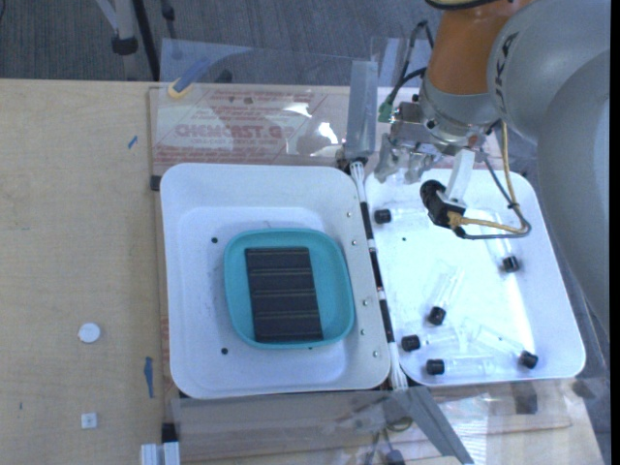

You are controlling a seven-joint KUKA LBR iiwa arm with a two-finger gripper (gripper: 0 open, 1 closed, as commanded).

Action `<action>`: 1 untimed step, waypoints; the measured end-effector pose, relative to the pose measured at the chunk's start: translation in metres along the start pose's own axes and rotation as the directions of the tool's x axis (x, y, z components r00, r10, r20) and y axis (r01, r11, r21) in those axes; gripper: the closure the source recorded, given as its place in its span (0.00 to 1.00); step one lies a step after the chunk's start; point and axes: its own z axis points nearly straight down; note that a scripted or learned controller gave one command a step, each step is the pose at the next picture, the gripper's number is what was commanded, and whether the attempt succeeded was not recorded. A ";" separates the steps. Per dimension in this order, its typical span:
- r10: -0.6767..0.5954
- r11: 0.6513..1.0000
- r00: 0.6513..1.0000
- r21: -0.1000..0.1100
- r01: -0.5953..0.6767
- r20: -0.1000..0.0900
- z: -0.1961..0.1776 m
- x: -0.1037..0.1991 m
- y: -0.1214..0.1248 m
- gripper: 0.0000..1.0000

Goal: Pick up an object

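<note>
Arm coming in from upper right, gripper (412, 163) hanging over the top left corner of the right bin (552, 260); finger state can't tell, too cluttered. Clear tubes with black caps (442, 300) lying scattered in the right bin's lower half, apart from the gripper. Left bin (184, 260) holding a teal tray (237, 289) with a dark ribbed block (283, 294) sitting inside it.

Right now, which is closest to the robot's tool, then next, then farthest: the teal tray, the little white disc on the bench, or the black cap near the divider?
1. Black cap, right bin, just left of the tool.
2. Teal tray, left bin.
3. White disc, far left on the bench.
</note>
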 end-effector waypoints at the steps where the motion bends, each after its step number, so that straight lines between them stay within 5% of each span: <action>1: 0.149 0.989 0.989 0.001 -0.149 0.000 -0.014 0.027 0.000 1.00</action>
